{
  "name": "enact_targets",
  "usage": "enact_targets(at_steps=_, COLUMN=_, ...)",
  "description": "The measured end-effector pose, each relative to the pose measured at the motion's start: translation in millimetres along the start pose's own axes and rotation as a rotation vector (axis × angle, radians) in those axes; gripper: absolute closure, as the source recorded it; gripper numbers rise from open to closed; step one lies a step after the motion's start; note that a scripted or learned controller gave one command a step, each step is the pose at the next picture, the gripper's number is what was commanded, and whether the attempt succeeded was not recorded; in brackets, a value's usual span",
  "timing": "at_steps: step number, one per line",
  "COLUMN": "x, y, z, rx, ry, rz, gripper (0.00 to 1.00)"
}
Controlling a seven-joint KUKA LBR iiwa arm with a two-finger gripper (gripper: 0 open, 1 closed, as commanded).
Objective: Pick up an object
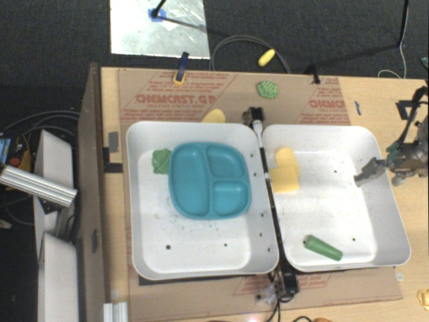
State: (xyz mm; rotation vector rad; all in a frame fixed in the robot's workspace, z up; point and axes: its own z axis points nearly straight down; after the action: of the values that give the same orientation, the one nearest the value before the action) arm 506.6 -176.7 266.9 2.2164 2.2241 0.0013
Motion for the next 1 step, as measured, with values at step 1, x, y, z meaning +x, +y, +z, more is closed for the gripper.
enact_targets(at_steps=1, x=38.7, y=37.5, z=96.2, rx=0.007, ry=0.004, rz=-0.005, gripper=0.00)
